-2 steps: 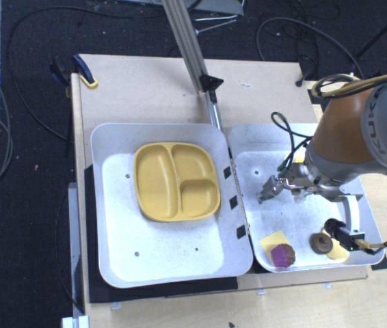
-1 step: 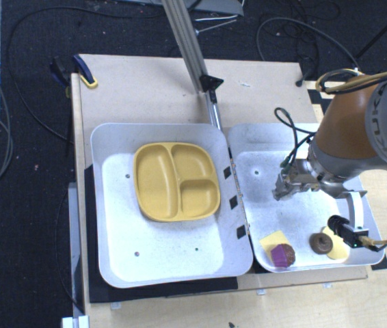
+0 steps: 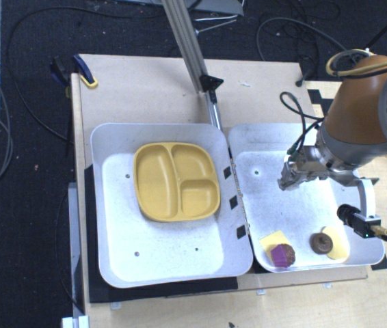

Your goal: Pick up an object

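Two candidates sat waiting in the right bin [image 3: 262,142], and the claw [image 3: 290,177] hovered above that bin's bare floor with neither of them under it. Whether the claw was released or clenched, the camera could not tell; the tip was a small dark blur below the wrist, and nothing showed in its grasp.

So the step in hand looked like the approach, the pick not yet made. The purple object [image 3: 282,255] lay nearer the camera than the claw, close to the bin's near wall and resting on a yellow piece [image 3: 271,240]. The brown round object [image 3: 322,243] sat off to the claw's arm side, also toward the near wall, touching a second yellow piece [image 3: 338,246].

By my reckoning, the next move called for a slide toward the near wall, centring over one object, then a straight drop.

Trouble spots: both targets hugged the near wall, so a finger could clip the rim. The arm's own black fitting [image 3: 355,219] hung just beside the brown one. Far on the claw's other side, the left bin [image 3: 111,176] held a yellow divided plate [image 3: 177,181], well apart and no obstacle.
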`<state>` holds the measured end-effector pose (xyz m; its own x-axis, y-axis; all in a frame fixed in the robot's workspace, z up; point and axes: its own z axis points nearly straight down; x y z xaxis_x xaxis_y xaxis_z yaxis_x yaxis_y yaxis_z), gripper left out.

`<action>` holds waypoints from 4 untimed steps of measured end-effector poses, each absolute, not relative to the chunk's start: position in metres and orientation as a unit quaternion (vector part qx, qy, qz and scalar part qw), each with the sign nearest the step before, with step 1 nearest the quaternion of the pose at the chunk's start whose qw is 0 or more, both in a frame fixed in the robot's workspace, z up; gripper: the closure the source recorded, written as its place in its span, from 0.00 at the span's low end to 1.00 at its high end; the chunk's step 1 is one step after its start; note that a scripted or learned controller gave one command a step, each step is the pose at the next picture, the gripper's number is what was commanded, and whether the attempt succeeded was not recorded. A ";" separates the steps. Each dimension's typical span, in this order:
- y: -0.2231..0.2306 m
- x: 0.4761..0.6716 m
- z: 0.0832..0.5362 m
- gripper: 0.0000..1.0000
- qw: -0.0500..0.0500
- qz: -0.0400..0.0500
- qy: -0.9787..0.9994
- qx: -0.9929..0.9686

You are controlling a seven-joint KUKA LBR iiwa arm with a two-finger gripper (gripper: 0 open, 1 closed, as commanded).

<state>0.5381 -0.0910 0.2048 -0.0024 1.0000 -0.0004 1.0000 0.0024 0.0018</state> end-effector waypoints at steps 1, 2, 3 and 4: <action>-0.091 0.539 0.241 1.00 0.002 0.001 0.708 0.706; -0.036 0.542 0.246 1.00 0.000 0.001 0.710 0.704; 0.016 0.548 0.233 1.00 0.000 0.000 0.709 0.705; 0.066 0.559 0.222 1.00 0.000 0.000 0.709 0.705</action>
